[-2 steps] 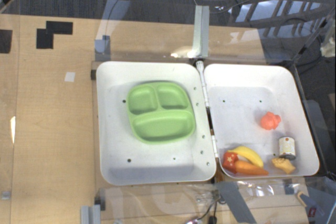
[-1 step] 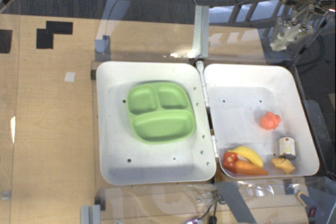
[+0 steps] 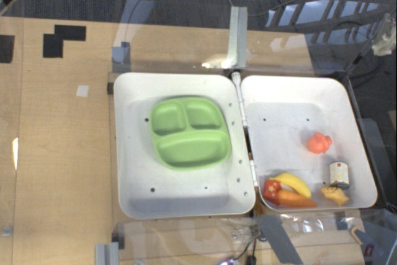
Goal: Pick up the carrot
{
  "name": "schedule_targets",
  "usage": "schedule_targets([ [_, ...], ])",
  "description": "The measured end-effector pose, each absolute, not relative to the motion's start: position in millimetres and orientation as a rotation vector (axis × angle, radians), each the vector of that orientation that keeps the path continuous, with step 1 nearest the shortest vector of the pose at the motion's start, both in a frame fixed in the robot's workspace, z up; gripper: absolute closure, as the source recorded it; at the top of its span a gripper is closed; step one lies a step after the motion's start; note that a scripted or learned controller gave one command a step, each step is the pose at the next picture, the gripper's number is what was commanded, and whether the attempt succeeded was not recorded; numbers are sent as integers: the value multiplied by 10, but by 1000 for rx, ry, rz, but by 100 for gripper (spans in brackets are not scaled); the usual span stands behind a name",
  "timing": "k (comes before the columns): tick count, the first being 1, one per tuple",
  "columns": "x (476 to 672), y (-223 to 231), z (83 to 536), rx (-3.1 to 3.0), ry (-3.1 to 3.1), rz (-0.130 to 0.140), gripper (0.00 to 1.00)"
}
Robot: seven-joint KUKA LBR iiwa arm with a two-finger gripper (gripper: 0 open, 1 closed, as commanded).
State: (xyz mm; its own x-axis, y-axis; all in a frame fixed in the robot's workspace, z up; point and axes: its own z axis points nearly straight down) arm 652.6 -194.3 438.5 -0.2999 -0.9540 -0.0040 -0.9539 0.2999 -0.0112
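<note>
Camera view: carrot (image 3: 296,199), orange, tapered, lies flat at near edge of right bin (image 3: 291,102), touching banana (image 3: 293,183) and red pepper (image 3: 271,187). Gripper state: cannot tell.

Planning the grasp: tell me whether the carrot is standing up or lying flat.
Lying flat. The carrot stretches lengthwise along the near wall of the right bin, beside the banana and the red item.
</note>
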Motion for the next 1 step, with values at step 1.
schedule_targets([
  [1,6695,-1155,4368,-2337,2087,-7,100],
])
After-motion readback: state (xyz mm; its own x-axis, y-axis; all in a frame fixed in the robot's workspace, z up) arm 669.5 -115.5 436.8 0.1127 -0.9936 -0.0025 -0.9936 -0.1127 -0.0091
